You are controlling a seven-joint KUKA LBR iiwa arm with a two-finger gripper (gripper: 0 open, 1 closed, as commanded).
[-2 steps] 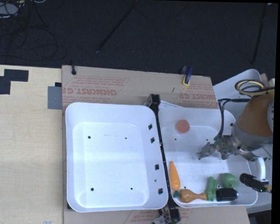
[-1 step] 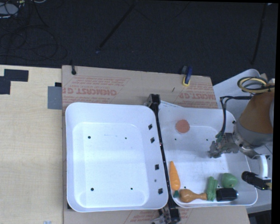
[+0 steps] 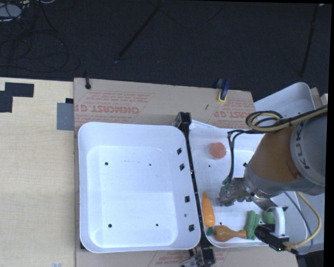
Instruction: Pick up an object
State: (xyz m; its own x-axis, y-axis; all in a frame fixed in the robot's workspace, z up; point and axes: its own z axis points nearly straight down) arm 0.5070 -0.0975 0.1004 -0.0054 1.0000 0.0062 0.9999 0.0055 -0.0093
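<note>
- Looking down on the bench: pale wood, with a cardboard sheet under 2 white bins side by side.
- Left bin is the biggest white shape, w/ just a few small dark dots on its floor.
- Arm comes in from the right, grey w/ the orange band above the wrist, and hangs over the right bin; looped cables sit on top of it.
- Right bin is partly covered by the arm, so only its left & near parts show; a black strip runs between the 2 bins.
- Gripper sits low over the middle of the right bin, near the orange carrot's top end but apart from it. Jaws: can't tell if open or closed, too dark & blurred, and nothing is visibly between them.
- Orange carrot lies along the right bin's left wall, pointing toward the near edge.
- Green item is upright-ish at the near edge, right of the gourd, w/ more green just beside it under the arm.
- Tan gourd-shaped piece lies in the near corner, its neck pointing at the green item.
- Pink round thing is alone toward the far side, well apart from the rest.
</note>
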